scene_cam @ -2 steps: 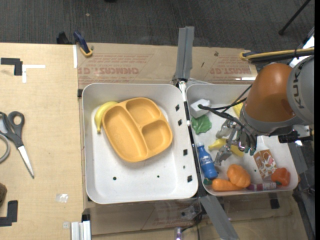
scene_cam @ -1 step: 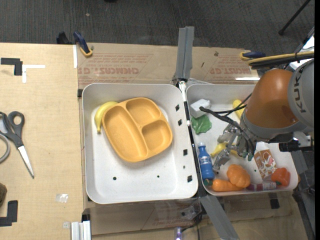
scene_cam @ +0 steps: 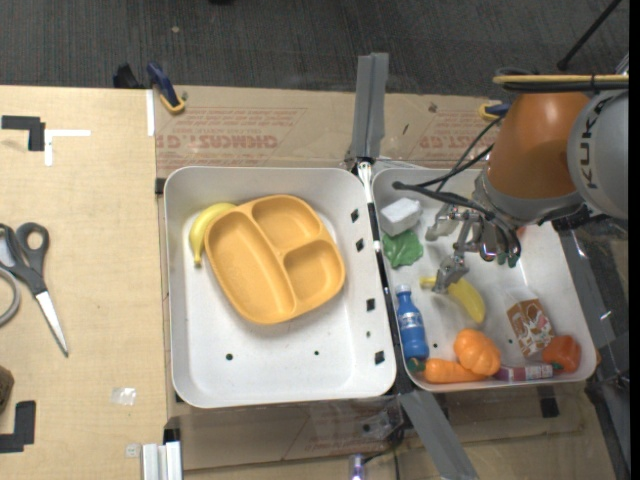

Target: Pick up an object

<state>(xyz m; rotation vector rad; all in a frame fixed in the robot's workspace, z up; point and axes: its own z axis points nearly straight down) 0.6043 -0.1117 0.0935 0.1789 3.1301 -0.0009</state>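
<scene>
Pincer (scene_cam: pixel 458 265) hangs low in the right bin (scene_cam: pixel 575 268), right of frame centre, over the yellow banana (scene_cam: pixel 467 300) you likely want; its grip you cannot tell.

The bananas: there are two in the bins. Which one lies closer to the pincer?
The small banana in the right bin, just below the pincer. The other banana lies in the left bin, partly under the divided yellow plate.
</scene>
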